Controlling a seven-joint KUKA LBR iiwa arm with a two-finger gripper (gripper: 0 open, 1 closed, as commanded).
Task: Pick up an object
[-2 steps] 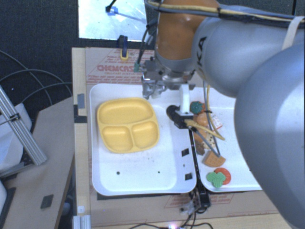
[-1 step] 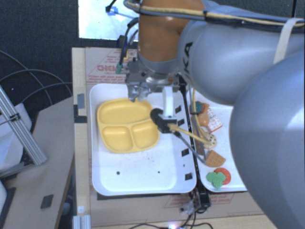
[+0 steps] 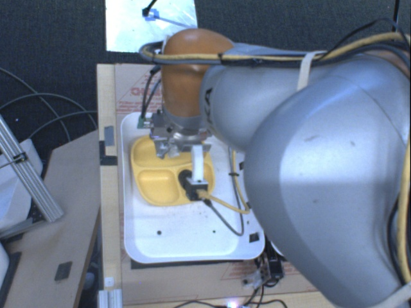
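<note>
Robotics lab: cabled bench point(image 3: 77, 172), aluminium framing point(image 3: 29, 172), white bin point(image 3: 186, 246).

White bin point(image 3: 192, 246) on cardboard sheet point(image 3: 109, 172); aluminium rail point(image 3: 29, 178) at left.

— Surface? 
— Bench point(image 3: 108, 172), brown panel, pale edge strip on left.
— Resting directly on it? 
— White bin point(image 3: 192, 246), shallow, lying flat; yellow compartment tray point(image 3: 157, 185) inside.
</note>
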